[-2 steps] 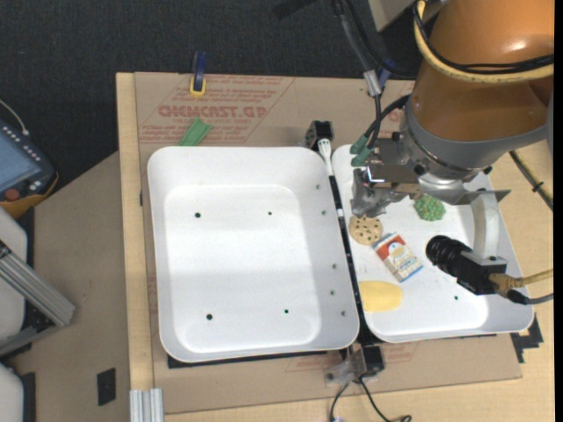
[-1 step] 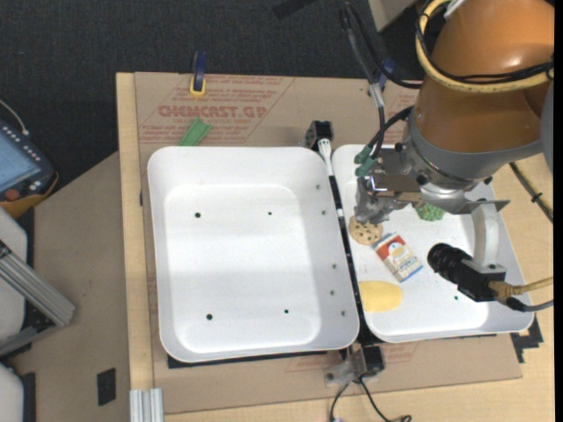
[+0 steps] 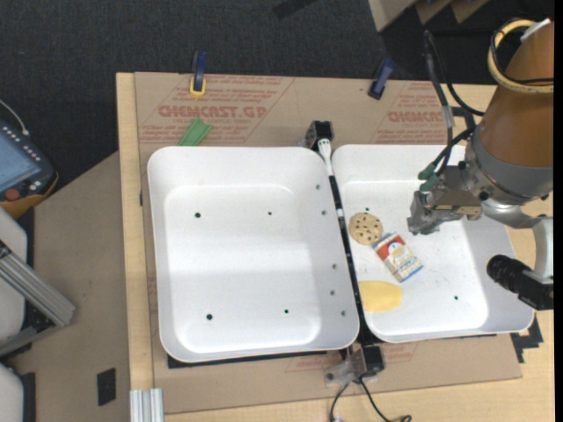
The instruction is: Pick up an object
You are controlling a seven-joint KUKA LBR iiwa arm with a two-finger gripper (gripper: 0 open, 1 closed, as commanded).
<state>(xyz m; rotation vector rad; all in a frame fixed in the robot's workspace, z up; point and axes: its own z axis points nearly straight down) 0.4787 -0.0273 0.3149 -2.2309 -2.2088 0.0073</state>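
Grey arm [image 3: 519, 139] with orange band enters from the right, over the right bin [image 3: 466, 310]. Gripper [image 3: 425, 221] hangs above the middle of the right bin, nearer its far edge than its near edge. Finger state: cannot tell, the tips are dark and blurred against the wrist hardware. Nothing seen between them.

Three objects in the right bin, all in its left half:
- round cookie [image 3: 365, 228], tan with dark chips, close to the bin's left wall, about mid-depth. Sits left of the gripper, slightly nearer the front edge, apart from it.
- small box [image 3: 398, 258], white with red and blue print, lying flat and turned at an angle, just beside the cookie toward the front-right. Lies below the gripper tips in the view, near but touching cannot be confirmed.
- yellow flat piece [image 3: 381, 296], rounded, near the bin's front-left corner, close to the left wall, well apart from the gripper.

Left bin [image 3: 176, 174] shares the centre divide with the right bin. Both sit on a cardboard sheet [image 3: 264, 104] with red print; green tag [image 3: 194, 132] near its far-left corner.
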